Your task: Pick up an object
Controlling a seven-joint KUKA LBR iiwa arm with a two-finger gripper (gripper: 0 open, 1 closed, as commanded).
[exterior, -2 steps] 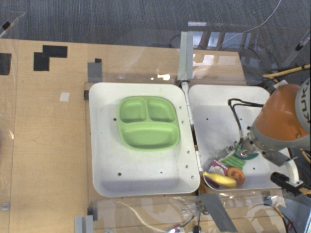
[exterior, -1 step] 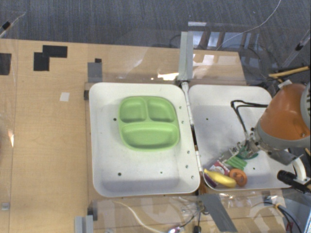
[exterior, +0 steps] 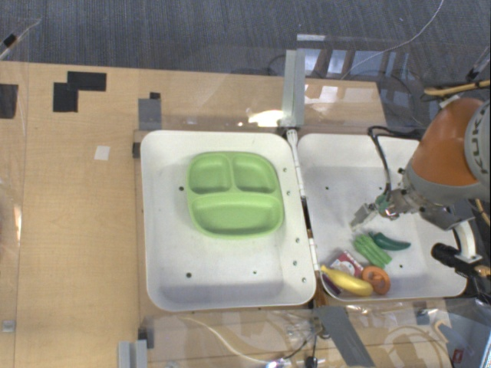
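My gripper (exterior: 372,211) hangs over the middle of the right bin (exterior: 337,167), at the end of the grey arm with the orange band (exterior: 449,156). Just below and to its right lie a light green ridged piece (exterior: 372,250) and a dark green pepper-like piece (exterior: 391,242). In the bin's front corner sit a yellow banana (exterior: 347,281), an orange-red round fruit (exterior: 377,280) and a small red and white packet (exterior: 349,263). The gripper is above the green pieces, apart from them by a small gap.
The left bin (exterior: 165,205) holds a green divided plate (exterior: 234,193). A metal post (exterior: 293,90) stands behind the wall between the bins. Black cables (exterior: 380,148) run along the back of the right bin.
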